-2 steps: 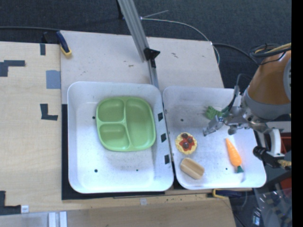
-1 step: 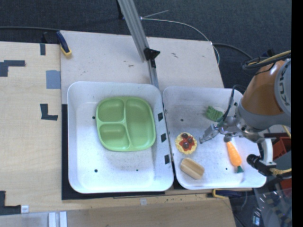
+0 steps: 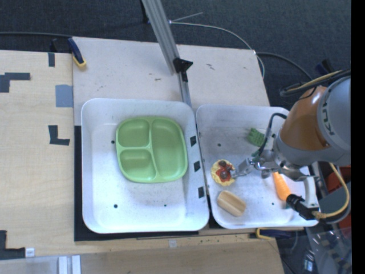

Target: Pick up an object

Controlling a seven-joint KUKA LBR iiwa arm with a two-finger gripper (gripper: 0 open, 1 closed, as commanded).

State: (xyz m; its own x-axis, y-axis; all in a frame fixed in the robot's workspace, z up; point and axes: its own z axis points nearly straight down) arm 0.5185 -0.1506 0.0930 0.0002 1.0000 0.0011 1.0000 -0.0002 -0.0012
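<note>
The right bin (image 3: 228, 119) holds several small items. A yellow and red round toy (image 3: 223, 172) lies near its middle left, and a tan bread-like block (image 3: 231, 203) rests near the front. A small green piece (image 3: 256, 136) sits further back, and an orange carrot-like piece (image 3: 281, 186) lies at the right. My gripper (image 3: 246, 166) is low in this bin, its metal tips just right of the yellow and red toy. Nothing shows between the tips.
A green divided plate (image 3: 151, 149) lies in the left bin (image 3: 94, 170). A metal pole (image 3: 162, 27) slants across the bench at the back. The grey and orange arm (image 3: 311, 127) covers the right bin's right side. Cables run along the right edge.
</note>
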